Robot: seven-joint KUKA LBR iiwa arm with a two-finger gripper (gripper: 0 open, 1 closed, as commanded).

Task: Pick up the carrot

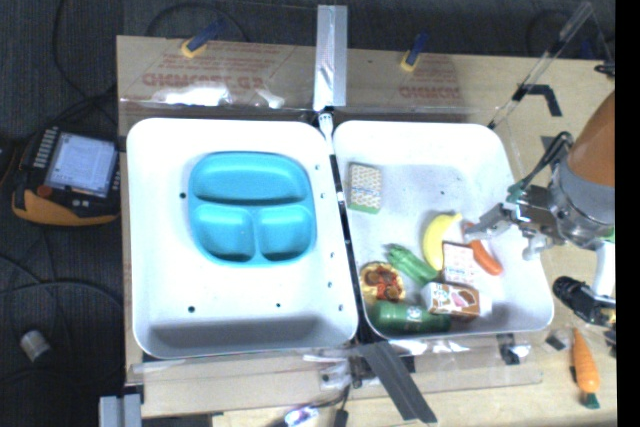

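The carrot (485,258) lies in the right bin (420,140) near its right wall, against a small carton (458,265), long axis slanting down-right. The tool (500,223) hovers just above-right of it; whether it's apart, I cannot tell.

Gripper (503,233) sits over the right bin's (420,140) right side, arm entering from the right edge; finger state not readable. Carrot (485,257) lies in the bin just below and slightly left of the gripper tip, close to it, contact unclear. Small carton (458,265) touches the carrot's left side. Banana (438,237) left of the gripper. Second carton (452,299) lower left; green vegetable (411,318) beyond it. Far left of the gripper, left bin (150,215) holds a blue divided tray (252,206). Another carrot (585,370) lies outside the bins, below right.
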